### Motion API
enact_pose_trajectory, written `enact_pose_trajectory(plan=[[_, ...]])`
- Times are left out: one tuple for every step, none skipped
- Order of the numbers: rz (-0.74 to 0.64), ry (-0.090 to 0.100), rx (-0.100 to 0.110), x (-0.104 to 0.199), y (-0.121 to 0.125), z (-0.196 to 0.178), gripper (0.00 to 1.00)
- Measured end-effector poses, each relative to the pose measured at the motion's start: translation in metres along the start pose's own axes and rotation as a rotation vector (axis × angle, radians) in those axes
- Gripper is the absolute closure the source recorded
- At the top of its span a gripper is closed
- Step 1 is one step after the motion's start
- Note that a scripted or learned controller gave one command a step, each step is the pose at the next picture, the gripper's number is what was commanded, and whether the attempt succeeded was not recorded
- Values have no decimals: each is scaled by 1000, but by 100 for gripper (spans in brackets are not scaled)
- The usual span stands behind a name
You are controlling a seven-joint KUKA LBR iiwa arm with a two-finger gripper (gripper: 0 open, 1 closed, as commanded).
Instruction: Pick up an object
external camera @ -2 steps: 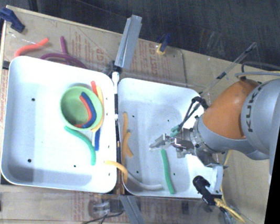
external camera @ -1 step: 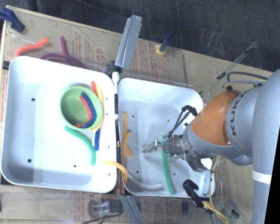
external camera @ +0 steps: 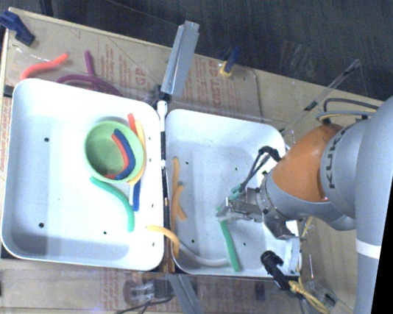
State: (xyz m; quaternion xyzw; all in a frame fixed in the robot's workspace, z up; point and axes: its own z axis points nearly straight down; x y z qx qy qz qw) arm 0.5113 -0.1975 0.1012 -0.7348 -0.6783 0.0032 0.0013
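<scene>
Green stick, one, under claw of unclear grip; two white bins, one green bowl

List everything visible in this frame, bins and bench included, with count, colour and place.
Bins: 2, white, side by side on the bench.
Bowl: 1, green, left bin, with red, blue and yellow strips across it.
Green strip: 1, left bin, curving below the bowl.
Orange strip: 1, right bin, near its left wall.
Green stick: 1, right bin, below the gripper.
White strip: 1, right bin, along the lower wall.
Yellow strip: 1, across the bins' lower shared edge.
Orange strip on bench: 1, upper left.
Purple loop: 1, bench, above left bin.
Arm: 1, grey with orange band, from the right.
Gripper: 1, over the right bin.
</scene>
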Motion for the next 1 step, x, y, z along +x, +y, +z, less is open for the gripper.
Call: enact_pose_trajectory(plan=[[60,4,-4,37,-14,-116,100]])
